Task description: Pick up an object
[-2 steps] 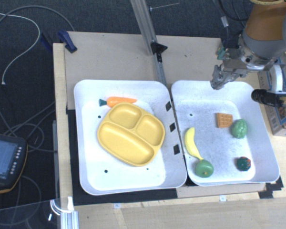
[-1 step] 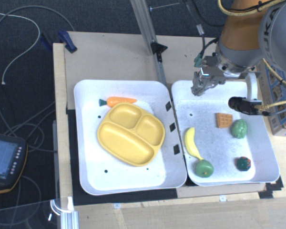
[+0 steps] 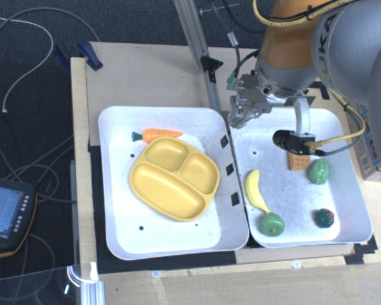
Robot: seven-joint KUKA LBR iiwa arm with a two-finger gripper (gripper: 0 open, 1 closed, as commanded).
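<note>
Hovering above the right bin's [image 3: 343, 234] upper-left corner, the gripper [image 3: 244, 113] carries nothing; its grip state cannot be told. Banana [image 3: 256, 191] and apple [image 3: 272, 223] lie nearby; descending squarely across the banana's narrow width should suit best.

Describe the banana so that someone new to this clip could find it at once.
Start at the right white bin of the two. Along its left wall, near the divider, lies the banana, just above a green apple. It is the one long, curved, yellow item in that bin; its neighbours are round and green or dark.
</note>
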